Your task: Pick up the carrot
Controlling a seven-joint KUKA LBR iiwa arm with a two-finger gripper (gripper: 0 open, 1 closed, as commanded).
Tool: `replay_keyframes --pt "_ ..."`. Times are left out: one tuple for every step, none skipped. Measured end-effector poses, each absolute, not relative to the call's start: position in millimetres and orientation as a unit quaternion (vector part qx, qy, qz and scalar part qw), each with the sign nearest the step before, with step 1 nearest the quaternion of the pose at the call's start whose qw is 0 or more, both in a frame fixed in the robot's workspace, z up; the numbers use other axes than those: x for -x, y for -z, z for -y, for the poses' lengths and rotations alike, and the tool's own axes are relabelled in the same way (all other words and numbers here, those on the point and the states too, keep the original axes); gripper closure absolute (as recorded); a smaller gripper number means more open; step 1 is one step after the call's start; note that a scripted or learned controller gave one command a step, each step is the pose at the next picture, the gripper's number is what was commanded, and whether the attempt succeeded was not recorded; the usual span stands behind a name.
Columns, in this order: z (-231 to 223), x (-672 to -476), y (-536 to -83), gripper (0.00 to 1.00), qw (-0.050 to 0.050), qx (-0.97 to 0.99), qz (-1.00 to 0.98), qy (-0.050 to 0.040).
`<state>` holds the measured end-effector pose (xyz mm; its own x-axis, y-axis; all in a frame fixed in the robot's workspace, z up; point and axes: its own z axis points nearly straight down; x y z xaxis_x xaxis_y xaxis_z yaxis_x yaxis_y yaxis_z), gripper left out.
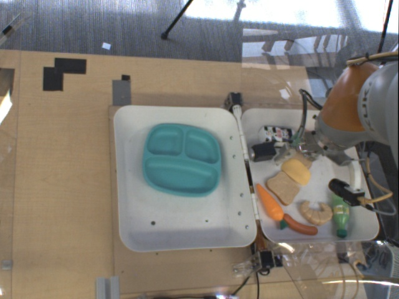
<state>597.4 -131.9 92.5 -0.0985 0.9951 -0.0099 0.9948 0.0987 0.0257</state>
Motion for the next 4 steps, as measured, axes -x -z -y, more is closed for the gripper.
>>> replay_keyframes --pt "137 -540.0 -130 0.00 0.004 -0.687 -0.727 -0.0021" --pt "181 -584.0 -87 0.00 0.003 -0.878 -0.479 -0.0030" --pt "165 -546.3 -87 0.00 0.002 -0.936 -0.352 -0.0042" --pt "86 -490.4 -89 0.00 0.000 -0.944 -0.329 -0.0054"
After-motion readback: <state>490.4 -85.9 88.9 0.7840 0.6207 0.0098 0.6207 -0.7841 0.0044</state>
